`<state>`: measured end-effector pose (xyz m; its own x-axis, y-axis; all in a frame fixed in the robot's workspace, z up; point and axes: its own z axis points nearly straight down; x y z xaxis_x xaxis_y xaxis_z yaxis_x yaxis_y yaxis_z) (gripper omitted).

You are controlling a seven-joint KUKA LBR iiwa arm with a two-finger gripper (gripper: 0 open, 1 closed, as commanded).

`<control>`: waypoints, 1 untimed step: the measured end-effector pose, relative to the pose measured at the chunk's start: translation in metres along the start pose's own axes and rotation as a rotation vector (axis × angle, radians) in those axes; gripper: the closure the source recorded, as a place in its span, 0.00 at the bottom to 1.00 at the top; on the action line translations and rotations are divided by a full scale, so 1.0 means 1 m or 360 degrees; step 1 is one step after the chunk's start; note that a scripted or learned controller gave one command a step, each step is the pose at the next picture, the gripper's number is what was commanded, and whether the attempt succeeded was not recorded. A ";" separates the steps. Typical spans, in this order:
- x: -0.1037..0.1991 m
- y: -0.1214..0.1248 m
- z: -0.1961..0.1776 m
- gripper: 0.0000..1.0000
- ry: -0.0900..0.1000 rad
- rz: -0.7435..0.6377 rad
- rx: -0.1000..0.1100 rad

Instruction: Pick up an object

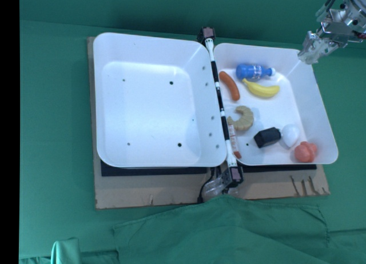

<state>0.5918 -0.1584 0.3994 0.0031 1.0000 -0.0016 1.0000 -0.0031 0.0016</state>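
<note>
Two shallow white bins sit side by side in the middle of the frame, the left bin larger-looking and dotted with a few small dark holes, the right bin touching it along a thin black-and-white bar. Both rest on a dark mat over a cardboard sheet. Green cloth covers the bench, with a wrinkled fold at lower centre.

Green-draped bench, cardboard sheet, two white bins
</note>
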 end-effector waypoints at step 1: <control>-0.001 0.000 0.001 0.00 -0.0002 0.0002 0.0001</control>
<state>0.5921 -0.1591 0.3986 0.0042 1.0000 -0.0027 1.0000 -0.0042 0.0011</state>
